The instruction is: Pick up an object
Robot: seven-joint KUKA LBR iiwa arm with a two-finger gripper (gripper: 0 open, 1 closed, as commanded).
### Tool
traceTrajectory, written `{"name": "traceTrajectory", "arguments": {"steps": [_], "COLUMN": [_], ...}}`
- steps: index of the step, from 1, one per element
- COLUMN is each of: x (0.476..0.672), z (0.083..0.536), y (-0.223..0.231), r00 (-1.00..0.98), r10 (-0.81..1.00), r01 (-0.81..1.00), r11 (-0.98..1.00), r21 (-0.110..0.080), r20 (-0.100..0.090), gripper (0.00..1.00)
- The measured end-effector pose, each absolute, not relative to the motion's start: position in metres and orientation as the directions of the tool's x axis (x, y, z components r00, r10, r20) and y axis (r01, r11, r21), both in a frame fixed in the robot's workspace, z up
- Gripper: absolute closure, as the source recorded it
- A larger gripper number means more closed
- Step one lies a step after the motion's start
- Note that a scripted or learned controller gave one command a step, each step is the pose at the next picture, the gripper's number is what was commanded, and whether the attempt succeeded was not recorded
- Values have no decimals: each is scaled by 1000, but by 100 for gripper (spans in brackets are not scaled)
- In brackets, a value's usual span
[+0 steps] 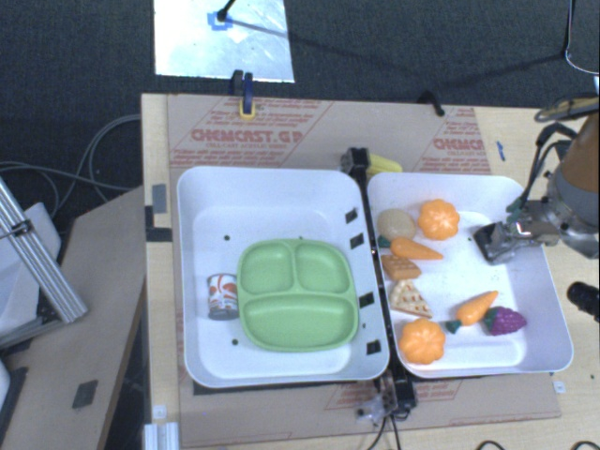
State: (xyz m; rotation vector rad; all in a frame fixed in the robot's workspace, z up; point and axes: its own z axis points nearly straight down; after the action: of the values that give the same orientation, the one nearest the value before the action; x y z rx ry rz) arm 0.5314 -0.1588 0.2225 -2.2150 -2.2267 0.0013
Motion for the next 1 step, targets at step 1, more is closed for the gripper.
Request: {"name": "traceTrajectory", "arguments": {"steps": [1], "x": [530], "z": [221], "y": [-112], "r00": [-9], "r10": [1000], "r01": [1000], "r11": [9], "r21": [-4], "r20": [2], "gripper": [100]}}
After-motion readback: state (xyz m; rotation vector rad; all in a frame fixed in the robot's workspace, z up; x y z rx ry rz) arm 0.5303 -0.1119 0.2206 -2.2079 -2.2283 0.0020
